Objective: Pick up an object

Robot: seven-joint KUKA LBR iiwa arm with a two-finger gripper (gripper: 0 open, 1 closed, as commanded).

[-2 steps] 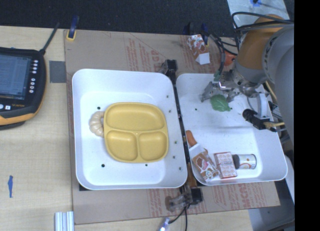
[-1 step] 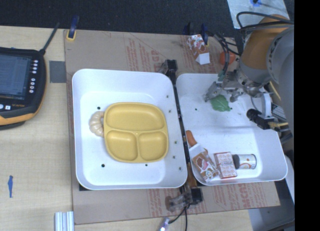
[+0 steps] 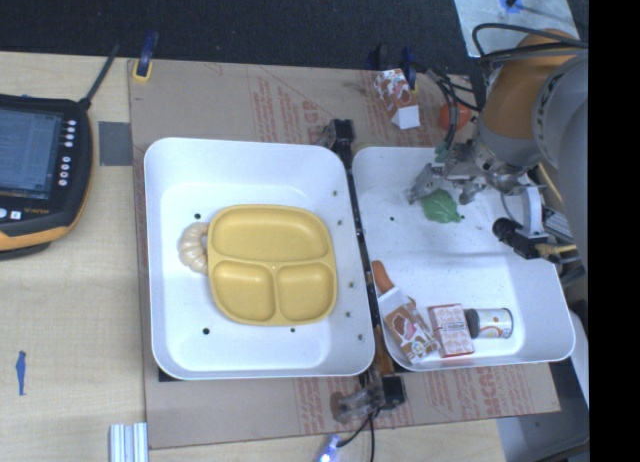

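Note:
My gripper (image 3: pixel 441 186) hangs over the far part of the right bin (image 3: pixel 470 260), reaching in from the right. A small green object (image 3: pixel 441 209) lies on the bin floor right under it, touching or nearly touching it. Along that bin's near edge lie a small can (image 3: pixel 491 323), a red-and-white packet (image 3: pixel 451 329) and a brown snack packet (image 3: pixel 405 328). A small orange piece (image 3: pixel 380 275) rests by the bin's left wall. In the left bin (image 3: pixel 175 180) sits a yellow divided plate (image 3: pixel 272 262) with a beige lump (image 3: pixel 190 246) at its left side.
A tablet-like pendant (image 3: pixel 35 170) sits on the bench at far left. A small red-and-white carton (image 3: pixel 396 93) stands behind the right bin. Cables and a black arm part (image 3: pixel 518 238) crowd the right bin's right side.

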